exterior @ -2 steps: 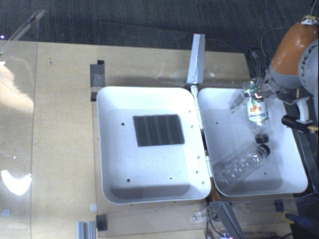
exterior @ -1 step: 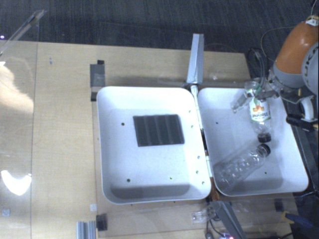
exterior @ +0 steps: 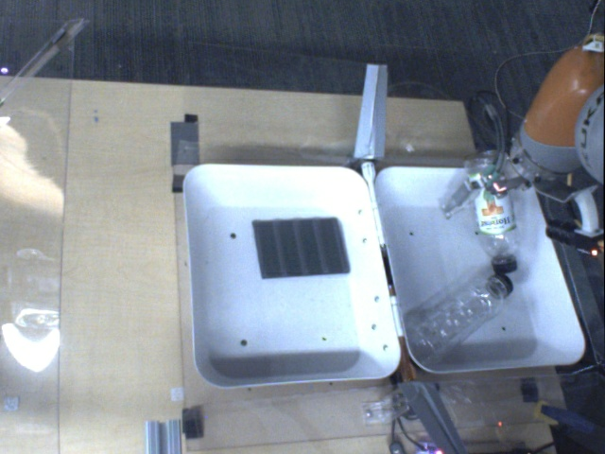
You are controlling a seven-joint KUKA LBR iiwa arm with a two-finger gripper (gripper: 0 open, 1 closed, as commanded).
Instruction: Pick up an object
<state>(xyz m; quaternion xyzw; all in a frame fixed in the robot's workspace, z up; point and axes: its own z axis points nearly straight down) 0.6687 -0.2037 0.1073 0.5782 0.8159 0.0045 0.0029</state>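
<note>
A small clear bottle with an orange-and-white label (exterior: 494,219) is in the right bin (exterior: 416,216), near its far right side, with its dark cap pointing toward the front. My gripper (exterior: 482,183) is at the bottle's far end, below the arm's orange band (exterior: 560,97). Whether it touches the bottle is unclear. A larger clear plastic bottle (exterior: 452,317) lies on its side in the front half of the same bin, and its black cap (exterior: 499,287) is close to the small bottle's cap.
The left bin (exterior: 217,301) holds a dark ribbed rectangular pad (exterior: 301,247). A grey metal post (exterior: 371,112) stands behind the gap between the bins. Cables and fittings crowd the bench's right edge (exterior: 577,225).
</note>
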